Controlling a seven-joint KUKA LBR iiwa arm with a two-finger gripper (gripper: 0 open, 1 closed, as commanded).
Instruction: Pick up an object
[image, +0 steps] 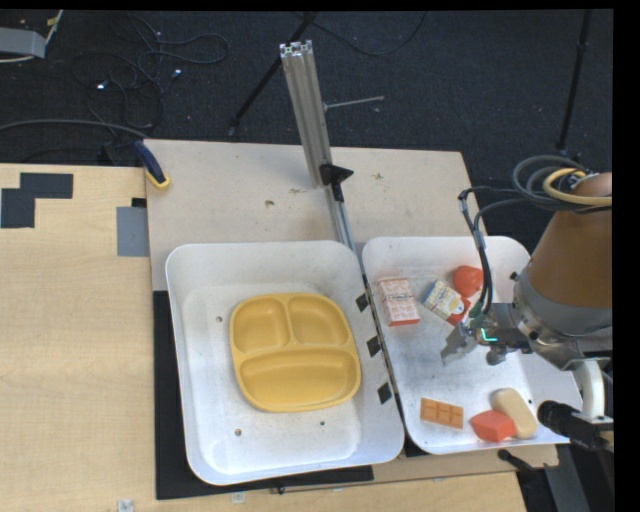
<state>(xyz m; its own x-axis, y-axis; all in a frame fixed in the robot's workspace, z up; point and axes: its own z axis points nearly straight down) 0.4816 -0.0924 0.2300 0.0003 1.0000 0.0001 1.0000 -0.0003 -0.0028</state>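
Note:
My gripper (459, 345) hangs over the middle of the right bin (420, 262), reaching in from the right, with bare bin floor below it. Just up and left of it lie a small blue and yellow packet (441, 298) and a pink and white box (398, 300). A red object (467, 279) sits behind the packet, partly covered by a black cable. Toward the bin's front lie an orange cracker (442, 412), a red piece (492, 427) and a beige roll (514, 409). Nothing is visibly held.
The left bin (190, 300) holds a yellow divided plate (294, 351). An upright aluminium post (308, 110) stands behind the bins. The arm's grey and orange body (570, 270) covers the right bin's right side. Black clips (368, 345) line the seam between the bins.

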